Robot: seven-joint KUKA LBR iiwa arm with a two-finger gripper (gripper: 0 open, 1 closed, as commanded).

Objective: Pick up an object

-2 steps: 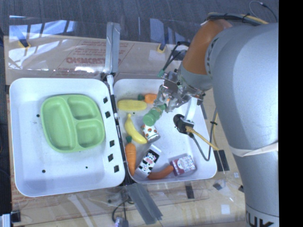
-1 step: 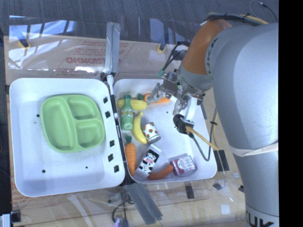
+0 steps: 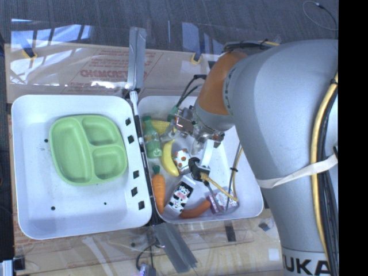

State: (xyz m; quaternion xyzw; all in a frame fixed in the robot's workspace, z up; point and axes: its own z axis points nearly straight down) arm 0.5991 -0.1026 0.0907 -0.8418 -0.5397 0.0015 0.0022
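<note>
We see the gripper [image 3: 183, 121] low in the right bin [image 3: 248, 180], twd its far-left corner; can't tell if it's spread or closed. Near it lies a banana [image 3: 169, 161]: yellow, curved, smooth, w/ a green bottle [image 3: 153, 145] and an orange carrot [image 3: 158, 191] close by.
</note>
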